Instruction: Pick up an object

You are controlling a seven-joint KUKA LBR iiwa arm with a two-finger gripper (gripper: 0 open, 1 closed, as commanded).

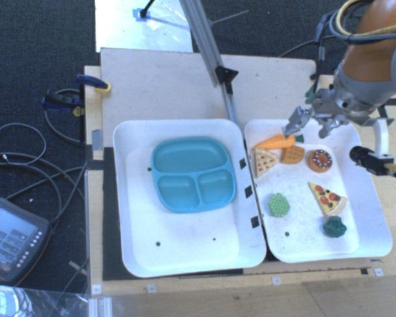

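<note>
Nearest me, in the right white bin (376, 233), a dark green broccoli toy (334, 227) sits by the front edge. Beyond, an orange plastic carrot (277, 141) lies near the far edge. I see the gripper (315, 121) spread apart above it, holding nothing; the approach step, I judge. Next: descend and close.

grey arm (366, 78), orange band (381, 32)
</note>
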